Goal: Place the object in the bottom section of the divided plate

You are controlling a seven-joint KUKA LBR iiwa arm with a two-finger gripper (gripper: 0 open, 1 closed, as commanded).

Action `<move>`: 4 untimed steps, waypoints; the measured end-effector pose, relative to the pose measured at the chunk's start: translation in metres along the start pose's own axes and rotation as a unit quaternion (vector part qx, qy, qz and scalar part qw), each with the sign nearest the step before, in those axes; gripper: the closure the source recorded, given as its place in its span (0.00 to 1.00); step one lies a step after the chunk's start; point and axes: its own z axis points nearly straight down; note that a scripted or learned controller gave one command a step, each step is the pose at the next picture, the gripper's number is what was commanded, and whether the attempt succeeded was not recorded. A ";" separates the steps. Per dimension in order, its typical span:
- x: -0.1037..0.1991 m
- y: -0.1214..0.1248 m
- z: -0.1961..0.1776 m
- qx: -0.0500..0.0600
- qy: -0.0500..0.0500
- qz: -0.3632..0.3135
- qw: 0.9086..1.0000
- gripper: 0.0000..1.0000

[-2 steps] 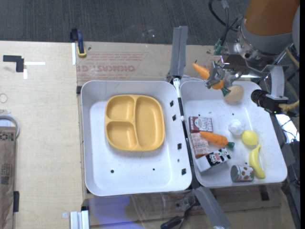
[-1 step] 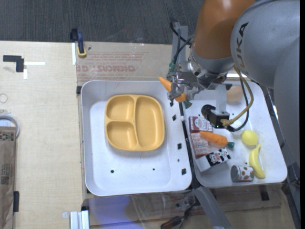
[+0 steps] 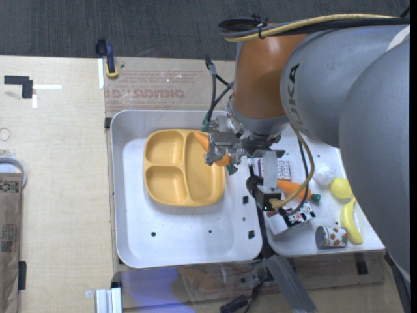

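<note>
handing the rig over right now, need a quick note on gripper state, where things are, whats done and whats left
Gripper: at the right rim of the yellow divided plate, with an orange carrot-like object at its tip; whether it is actually gripped is unclear.
Plate: in the left white bin, its three sections bare.
Right white bin: a banana, a lemon, a second carrot, a small can and a small box.
Done: object brought to the plate edge.
Left: set it in the plate's bottom section and release.
</note>
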 end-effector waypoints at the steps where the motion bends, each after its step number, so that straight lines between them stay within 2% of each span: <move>1: 0.071 -0.045 -0.045 -0.001 -0.001 0.029 1.000 1.00; 2: 0.105 -0.037 -0.113 -0.002 -0.001 -0.029 1.000 1.00; 3: 0.105 -0.037 -0.113 -0.002 -0.001 -0.029 1.000 0.00; 4: 0.099 -0.002 -0.223 -0.002 -0.002 -0.189 0.982 0.00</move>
